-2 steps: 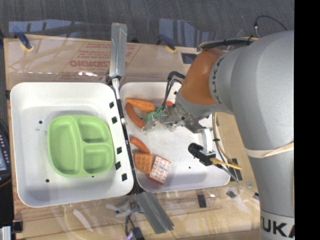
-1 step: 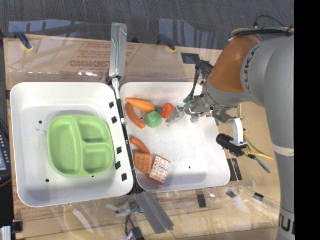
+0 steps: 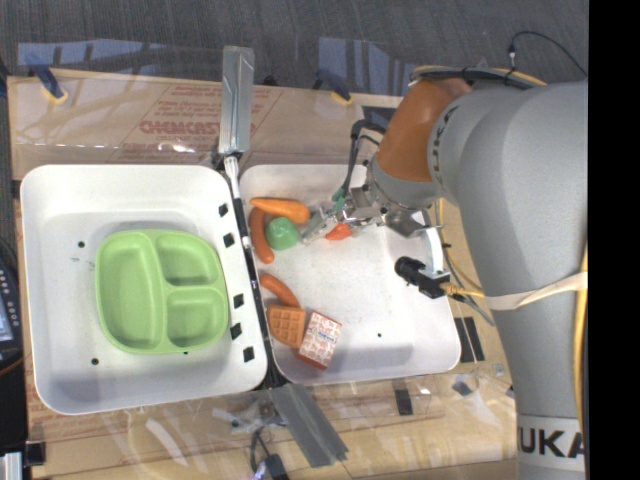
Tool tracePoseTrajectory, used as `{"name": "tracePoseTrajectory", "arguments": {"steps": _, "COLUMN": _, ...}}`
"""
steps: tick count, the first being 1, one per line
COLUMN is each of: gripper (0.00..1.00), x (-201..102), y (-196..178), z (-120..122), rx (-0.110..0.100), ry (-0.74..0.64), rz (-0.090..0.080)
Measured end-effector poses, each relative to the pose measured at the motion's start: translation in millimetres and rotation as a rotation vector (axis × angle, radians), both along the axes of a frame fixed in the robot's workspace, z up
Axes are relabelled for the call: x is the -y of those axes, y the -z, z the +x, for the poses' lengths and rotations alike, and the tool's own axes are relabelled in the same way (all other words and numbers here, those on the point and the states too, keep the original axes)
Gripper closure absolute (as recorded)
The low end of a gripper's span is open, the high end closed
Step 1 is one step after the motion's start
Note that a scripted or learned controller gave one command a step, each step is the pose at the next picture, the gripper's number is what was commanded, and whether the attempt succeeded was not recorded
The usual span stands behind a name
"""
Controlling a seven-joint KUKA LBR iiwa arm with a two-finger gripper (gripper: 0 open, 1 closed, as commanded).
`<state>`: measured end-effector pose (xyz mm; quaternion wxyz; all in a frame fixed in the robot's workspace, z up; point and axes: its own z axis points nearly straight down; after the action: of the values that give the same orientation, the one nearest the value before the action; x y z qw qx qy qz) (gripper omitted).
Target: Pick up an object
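Toys (image 3: pixel 280 223) crowd right bin (image 3: pixel 400 313); left bin (image 3: pixel 60 218) holds green tray (image 3: pixel 160 290).

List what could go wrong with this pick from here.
1. The gripper sits among crowded toys: the green ball, the carrot and a small red piece. It may catch two or push them apart.
2. The ball is round and could slip out.

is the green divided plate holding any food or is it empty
Empty. The green plate lies flat in the left bin, and all three compartments show bare green.
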<state>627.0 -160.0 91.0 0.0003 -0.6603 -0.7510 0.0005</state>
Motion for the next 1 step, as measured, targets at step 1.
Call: {"name": "tracePoseTrajectory", "arguments": {"steps": 1, "gripper": 1.00, "x": -0.5, "y": -7.9, "z": -0.2, "rx": -0.004, "ry": -0.005, "rz": 0.001}}
